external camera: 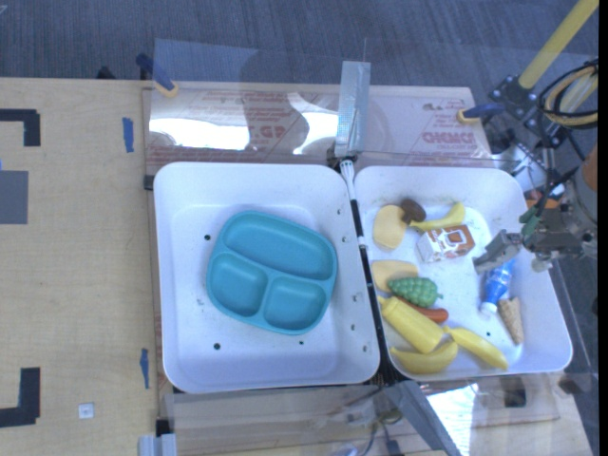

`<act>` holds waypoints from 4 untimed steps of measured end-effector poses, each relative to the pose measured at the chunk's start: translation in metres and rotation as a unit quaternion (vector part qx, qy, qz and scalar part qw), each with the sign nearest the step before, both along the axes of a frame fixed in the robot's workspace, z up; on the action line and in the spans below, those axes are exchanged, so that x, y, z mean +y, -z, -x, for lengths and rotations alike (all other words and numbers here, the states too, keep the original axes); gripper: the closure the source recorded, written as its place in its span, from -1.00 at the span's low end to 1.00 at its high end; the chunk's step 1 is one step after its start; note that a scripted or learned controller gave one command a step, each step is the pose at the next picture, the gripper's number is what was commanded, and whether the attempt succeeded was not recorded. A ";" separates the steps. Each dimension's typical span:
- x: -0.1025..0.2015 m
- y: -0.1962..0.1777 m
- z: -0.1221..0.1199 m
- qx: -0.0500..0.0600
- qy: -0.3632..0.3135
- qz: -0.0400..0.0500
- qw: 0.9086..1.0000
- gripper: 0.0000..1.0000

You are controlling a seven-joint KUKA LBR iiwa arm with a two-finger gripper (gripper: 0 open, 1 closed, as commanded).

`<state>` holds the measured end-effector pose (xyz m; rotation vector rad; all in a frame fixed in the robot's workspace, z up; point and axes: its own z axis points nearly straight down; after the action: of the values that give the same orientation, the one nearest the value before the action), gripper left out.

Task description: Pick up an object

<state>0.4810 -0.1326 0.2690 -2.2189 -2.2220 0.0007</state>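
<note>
the pincer [502, 248] hangs open near the right bin's [549, 304] outer rim, just above the blue bottle [494, 288].

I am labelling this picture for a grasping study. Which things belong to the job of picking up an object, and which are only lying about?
Belong to the job:
- gripper, over the right bin
- blue and white bottle, just below it
- ice cream cone
- bananas
- snack packet
- yellow bottle

Only lying about:
- teal divided plate in the left bin
</note>
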 end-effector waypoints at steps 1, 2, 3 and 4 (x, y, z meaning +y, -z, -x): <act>-0.031 0.055 -0.025 0.002 -0.016 -0.001 1.000 -1.00; -0.030 0.043 -0.027 -0.002 -0.017 0.000 1.000 1.00; -0.030 0.044 -0.027 -0.001 -0.017 0.000 1.000 -1.00; -0.073 0.161 -0.025 0.005 0.013 -0.002 1.000 -1.00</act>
<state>0.5061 -0.2051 0.1080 -2.2397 -2.1863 0.0058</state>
